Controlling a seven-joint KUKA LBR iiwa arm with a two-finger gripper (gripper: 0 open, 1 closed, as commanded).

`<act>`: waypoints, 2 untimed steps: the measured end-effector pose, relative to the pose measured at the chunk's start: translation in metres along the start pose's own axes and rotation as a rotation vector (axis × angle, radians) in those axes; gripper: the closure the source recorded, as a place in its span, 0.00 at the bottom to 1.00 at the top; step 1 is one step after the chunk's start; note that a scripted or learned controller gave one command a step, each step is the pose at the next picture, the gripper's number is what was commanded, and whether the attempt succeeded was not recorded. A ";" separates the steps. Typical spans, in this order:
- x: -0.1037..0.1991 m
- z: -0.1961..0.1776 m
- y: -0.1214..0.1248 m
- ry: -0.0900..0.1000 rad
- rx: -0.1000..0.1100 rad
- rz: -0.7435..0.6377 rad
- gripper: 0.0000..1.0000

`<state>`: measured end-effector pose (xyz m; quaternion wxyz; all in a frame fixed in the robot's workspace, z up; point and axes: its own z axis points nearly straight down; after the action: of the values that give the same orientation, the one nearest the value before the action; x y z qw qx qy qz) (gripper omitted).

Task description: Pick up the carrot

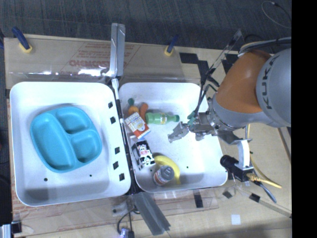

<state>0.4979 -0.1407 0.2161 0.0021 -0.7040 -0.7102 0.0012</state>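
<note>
Carrot (142,107) half-hidden behind carton (137,123)

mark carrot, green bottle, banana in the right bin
carrot (143,107): camera view, on its orange body.
green bottle (159,118): camera view, on its middle.
banana (167,161): camera view, on its curved yellow body.

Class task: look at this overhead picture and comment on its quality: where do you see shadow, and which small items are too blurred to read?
Camera view: lighting is soft and even; the arm casts a faint shadow on the right bin floor beneath the pincer; the blue tray is sharp enough to show its compartments, while the carrot and the small carton are blurred, their print unreadable.
</note>
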 end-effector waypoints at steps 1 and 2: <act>0.032 0.105 0.018 -0.006 -0.024 -0.163 0.00; 0.098 0.024 0.076 -0.001 -0.002 -0.046 0.00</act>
<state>0.5729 -0.0416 0.1919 0.0009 -0.6874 -0.7263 0.0007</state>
